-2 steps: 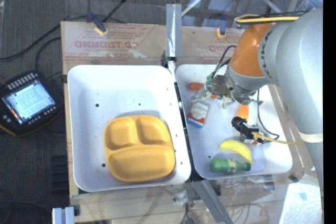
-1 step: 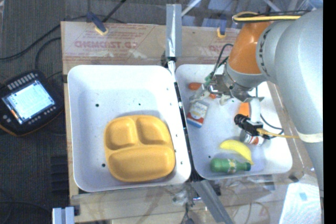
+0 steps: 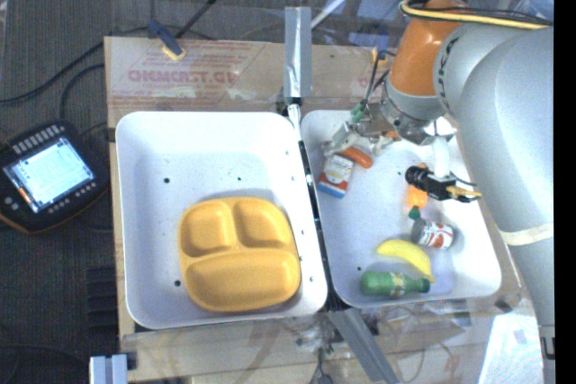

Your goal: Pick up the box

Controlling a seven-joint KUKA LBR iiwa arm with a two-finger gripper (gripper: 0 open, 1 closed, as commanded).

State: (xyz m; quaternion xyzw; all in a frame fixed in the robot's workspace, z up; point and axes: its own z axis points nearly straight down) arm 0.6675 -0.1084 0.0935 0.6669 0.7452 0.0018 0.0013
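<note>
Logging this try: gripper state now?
Gripper: cannot be told; it sits just above the small white, red and blue carton box in the right white bin.

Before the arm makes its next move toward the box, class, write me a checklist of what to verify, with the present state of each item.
1. Box is in the right bin: ok, it lies near that bin's upper left corner.
2. Gripper is over the box: ok, it sits just above and right of it.
3. Box is between the fingers: cannot tell, the fingers are too small and cluttered to read.
4. Box is free of neighbours: ok, the banana, green bottle and can lie at the bin's lower end.
5. Box is clear of the bin wall: not ok, it lies close to the divider.
6. Yellow divided tray is out of the way: ok, it sits in the left bin.
</note>
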